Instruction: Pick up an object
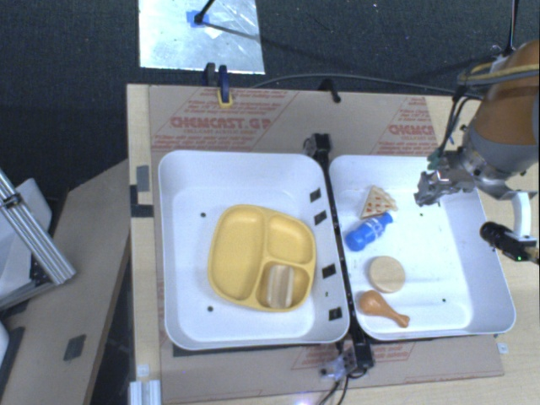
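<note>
Two white bins sit side by side on the tabletop (253, 112): the right bin (481, 260) beneath the tool (428, 189), the left bin (181, 226) well off to the tool's left. The right bin holds four things, one of each kind: one tan wedge (378, 201) just left of the tool, one blue bottle (368, 231), one round tan disc (386, 273) and one orange drumstick (384, 307). The left bin holds one yellow divided plate (253, 247) with one pale block (278, 285) in a compartment.

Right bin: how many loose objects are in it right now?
4. A pizza slice near the top left, a blue bottle just below it, a tan disc lower, and a drumstick nearest the front. The arm may hide more.
</note>
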`<state>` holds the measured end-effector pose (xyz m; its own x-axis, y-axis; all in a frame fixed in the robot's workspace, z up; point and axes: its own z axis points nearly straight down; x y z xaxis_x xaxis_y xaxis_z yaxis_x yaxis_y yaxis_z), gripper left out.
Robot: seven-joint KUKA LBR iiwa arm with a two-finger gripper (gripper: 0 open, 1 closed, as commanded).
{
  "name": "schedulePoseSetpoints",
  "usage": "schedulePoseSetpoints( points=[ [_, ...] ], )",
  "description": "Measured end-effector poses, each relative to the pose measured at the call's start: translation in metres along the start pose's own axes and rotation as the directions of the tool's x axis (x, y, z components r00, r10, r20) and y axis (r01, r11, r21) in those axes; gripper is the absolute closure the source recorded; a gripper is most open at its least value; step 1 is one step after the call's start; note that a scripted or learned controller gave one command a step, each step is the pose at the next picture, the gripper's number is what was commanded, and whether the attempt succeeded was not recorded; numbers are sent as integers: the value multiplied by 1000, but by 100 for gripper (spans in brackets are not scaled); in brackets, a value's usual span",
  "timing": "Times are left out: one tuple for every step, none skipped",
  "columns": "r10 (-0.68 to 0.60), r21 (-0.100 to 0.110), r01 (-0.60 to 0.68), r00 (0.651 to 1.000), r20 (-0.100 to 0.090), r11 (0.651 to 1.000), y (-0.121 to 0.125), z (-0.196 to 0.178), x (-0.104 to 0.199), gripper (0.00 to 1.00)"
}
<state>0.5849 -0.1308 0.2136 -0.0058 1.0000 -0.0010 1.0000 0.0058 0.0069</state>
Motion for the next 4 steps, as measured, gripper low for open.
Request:
schedulePoseSetpoints(
  points=[
    [1, -1, -1, 1000, 1, 1000, -7, -53, -6, 100],
    [-3, 2, 3, 1000, -2, 1000, 12, -57, 43, 100],
    [-3, 5, 3, 1000, -2, 1000, 27, -36, 92, 100],
    [-5, 5, 5, 1000, -3, 1000, 42, -23, 152, 100]
  ],
)
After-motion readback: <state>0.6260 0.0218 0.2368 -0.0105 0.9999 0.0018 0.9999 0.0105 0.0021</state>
